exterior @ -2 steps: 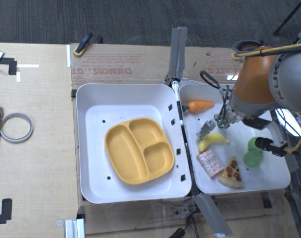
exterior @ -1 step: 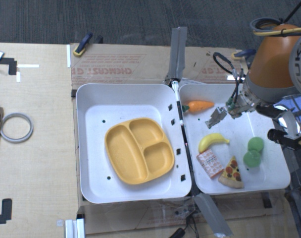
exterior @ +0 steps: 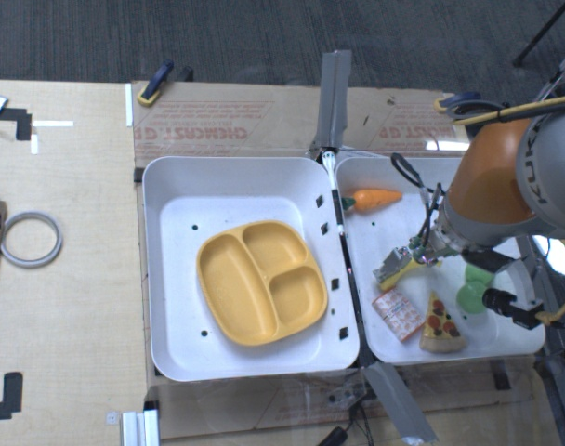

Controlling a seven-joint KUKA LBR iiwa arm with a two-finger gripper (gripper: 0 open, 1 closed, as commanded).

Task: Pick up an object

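The right bin (exterior: 385,235) holds an orange carrot (exterior: 375,199) at its far left, a pink-red packet (exterior: 398,313) and a pizza slice (exterior: 440,325) near the front, and a green object (exterior: 475,286) at the right, partly hidden by the arm. My gripper (exterior: 399,268) is low inside this bin, just above the packet and left of the green object. A small grey and yellow shape sits at its tip; whether that is an object or part of the gripper is unclear. The arm's orange band (exterior: 492,179) hangs over the bin's right side.
A yellow divided plate (exterior: 262,282) lies in the left bin (exterior: 166,249). A grey tape ring (exterior: 29,216) rests on the wooden bench at far left. A blue and yellow clamp (exterior: 156,82) lies behind the bins. A black cable (exterior: 408,170) runs along the right bin's far edge.
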